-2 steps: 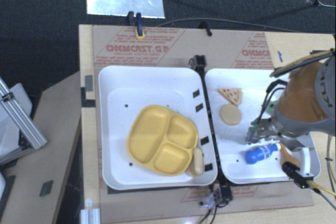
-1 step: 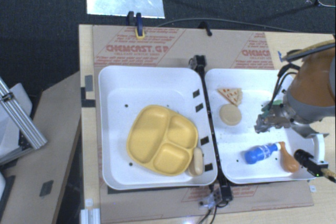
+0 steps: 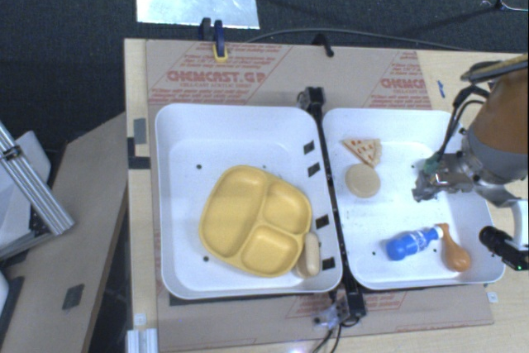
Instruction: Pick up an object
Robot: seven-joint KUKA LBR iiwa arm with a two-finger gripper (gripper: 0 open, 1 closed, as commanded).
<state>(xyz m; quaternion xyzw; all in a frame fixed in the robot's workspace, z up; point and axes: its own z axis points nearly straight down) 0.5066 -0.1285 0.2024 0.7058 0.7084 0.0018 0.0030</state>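
Observation:
The right bin (image 3: 388,275) holds a tan waffle wedge (image 3: 364,150) at the back and a round beige biscuit (image 3: 362,180) just in front of it. A blue bottle (image 3: 411,243) lies on its side near the front, beside an orange drumstick-shaped toy (image 3: 454,253). My gripper (image 3: 427,180) hangs over the right half of this bin, right of the biscuit and behind the bottle. Nothing visibly sits in it. The arm's orange band (image 3: 504,128) enters from the right edge.
In the left bin (image 3: 178,178) lies a yellow divided plate (image 3: 254,219), with a beige oblong piece (image 3: 310,254) against its front right corner. A black divider with clips (image 3: 324,178) separates the bins. A metal rail (image 3: 33,186) stands at far left.

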